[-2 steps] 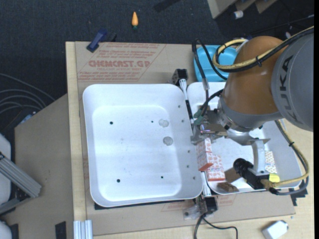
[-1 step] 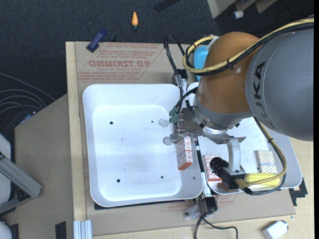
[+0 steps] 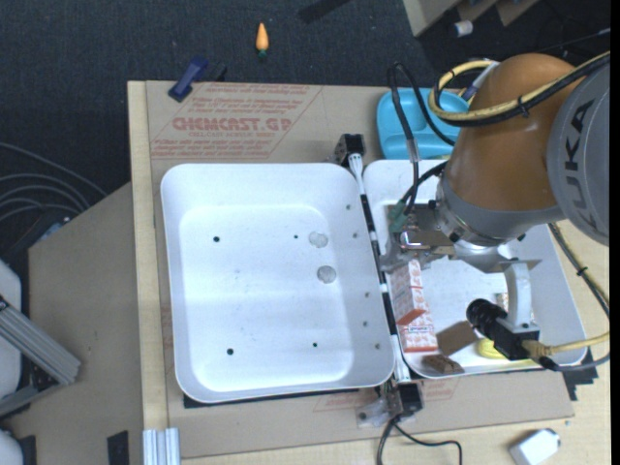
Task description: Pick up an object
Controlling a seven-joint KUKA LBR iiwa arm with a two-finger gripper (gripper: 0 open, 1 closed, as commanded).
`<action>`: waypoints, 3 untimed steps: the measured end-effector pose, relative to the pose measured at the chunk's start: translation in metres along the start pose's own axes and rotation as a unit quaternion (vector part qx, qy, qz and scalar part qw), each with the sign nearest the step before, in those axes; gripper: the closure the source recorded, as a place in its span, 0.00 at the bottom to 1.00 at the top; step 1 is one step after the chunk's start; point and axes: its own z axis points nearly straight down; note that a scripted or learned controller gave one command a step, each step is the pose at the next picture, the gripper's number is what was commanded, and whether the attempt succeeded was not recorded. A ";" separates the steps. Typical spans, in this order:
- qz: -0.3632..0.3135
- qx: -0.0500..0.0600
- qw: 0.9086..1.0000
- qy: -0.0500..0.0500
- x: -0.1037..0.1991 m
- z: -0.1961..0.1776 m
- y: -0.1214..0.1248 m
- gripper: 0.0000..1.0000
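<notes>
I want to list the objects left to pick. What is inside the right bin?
In the right bin a red-and-white carton lies along its left wall, with a brown piece and a yellow item near the front. The arm covers the bin's rear part.

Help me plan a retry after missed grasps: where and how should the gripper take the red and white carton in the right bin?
Grip the red and white carton across its narrow width near the middle, descending from above. It lies flat and elongated against the right bin's left wall, which probably blocks a side approach.
</notes>
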 end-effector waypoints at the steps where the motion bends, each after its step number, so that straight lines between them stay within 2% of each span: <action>1: 0.000 0.000 1.000 0.000 -0.043 0.011 0.062 1.00; 2: -0.001 0.000 1.000 0.000 -0.017 0.011 0.086 1.00; 3: 0.000 0.001 1.000 0.000 -0.071 0.019 0.090 1.00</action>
